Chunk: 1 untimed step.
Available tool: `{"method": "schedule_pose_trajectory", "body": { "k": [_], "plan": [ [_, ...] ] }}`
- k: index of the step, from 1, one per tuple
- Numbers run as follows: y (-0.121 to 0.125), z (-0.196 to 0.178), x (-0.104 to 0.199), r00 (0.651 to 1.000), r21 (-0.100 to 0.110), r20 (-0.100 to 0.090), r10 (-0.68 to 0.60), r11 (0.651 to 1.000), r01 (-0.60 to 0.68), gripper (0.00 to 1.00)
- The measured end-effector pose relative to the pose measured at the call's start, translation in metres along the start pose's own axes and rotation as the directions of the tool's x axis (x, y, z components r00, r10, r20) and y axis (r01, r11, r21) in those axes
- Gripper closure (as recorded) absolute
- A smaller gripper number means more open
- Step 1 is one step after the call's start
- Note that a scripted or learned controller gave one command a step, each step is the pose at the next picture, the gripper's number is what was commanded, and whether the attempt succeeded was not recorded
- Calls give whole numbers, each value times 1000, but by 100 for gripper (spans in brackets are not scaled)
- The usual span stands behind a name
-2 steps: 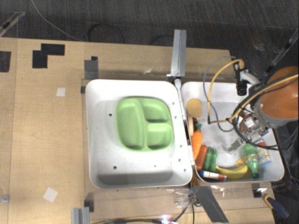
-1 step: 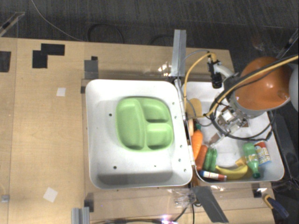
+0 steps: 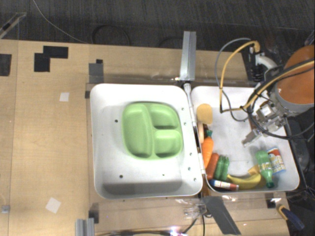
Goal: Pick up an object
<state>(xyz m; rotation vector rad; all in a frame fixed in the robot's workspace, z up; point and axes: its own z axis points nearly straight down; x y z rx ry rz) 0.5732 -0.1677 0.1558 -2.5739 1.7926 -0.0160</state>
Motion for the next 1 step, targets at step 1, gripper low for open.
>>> {"method": "schedule_pose_trajectory", "body": {
  "k": [1],
  "plan": [
    [23,66,10,986,1,2,-169,986,169,0]
  ]
}}
